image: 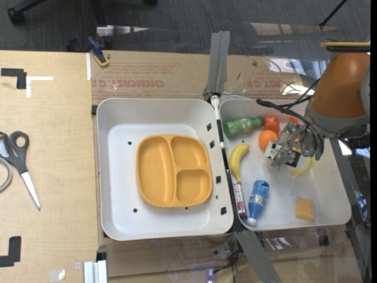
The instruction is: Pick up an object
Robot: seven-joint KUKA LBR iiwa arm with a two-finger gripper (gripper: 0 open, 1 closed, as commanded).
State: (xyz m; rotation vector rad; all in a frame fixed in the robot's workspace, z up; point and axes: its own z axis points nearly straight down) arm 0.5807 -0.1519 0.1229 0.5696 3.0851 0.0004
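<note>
Hovering low in the right bin (330, 217), the gripper (284, 153), state unclear, must descend beside the orange (267, 139).

Two white bins (106, 175) were counted. One yellow divided plate (174, 171) was noted in the left bin. In the right bin were noted one banana (238, 160), one green bottle (242, 126), one blue bottle (257, 200), one orange (267, 139), one tan block (304, 209). One pair of scissors (21, 164) was logged.

Mirrored red print, illegible, on cardboard (150, 75) behind bins; bottle label (257, 198) unreadable.
</note>
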